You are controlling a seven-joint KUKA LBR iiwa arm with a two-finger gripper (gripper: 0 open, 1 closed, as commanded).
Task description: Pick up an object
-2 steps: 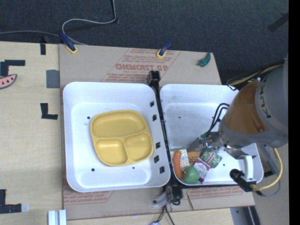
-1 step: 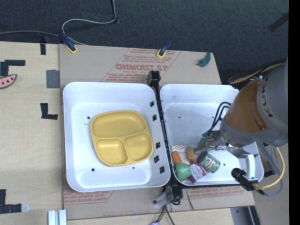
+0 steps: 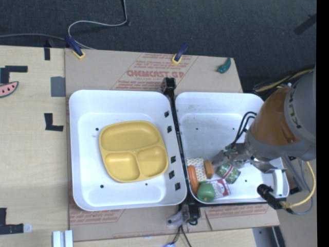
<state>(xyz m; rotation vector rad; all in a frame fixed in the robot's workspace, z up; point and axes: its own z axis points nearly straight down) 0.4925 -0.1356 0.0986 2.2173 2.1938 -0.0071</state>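
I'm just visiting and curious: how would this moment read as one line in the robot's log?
gripper: low in right bin, over small can | grasp: unconfirmed | nearby: green toy fruit, carrot | left bin: yellow divided plate

floor: dark carpet | bench: pale wood | cardboard sheet under bins | cable on carpet

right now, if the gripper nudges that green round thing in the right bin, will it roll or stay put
The green round thing looks rounded and smooth, so it would probably roll if nudged. It sits in the right bin near its front wall, against the carrot-like orange piece and a red and white packet, which would likely stop it soon. Its smooth curve may slip from the fingers.
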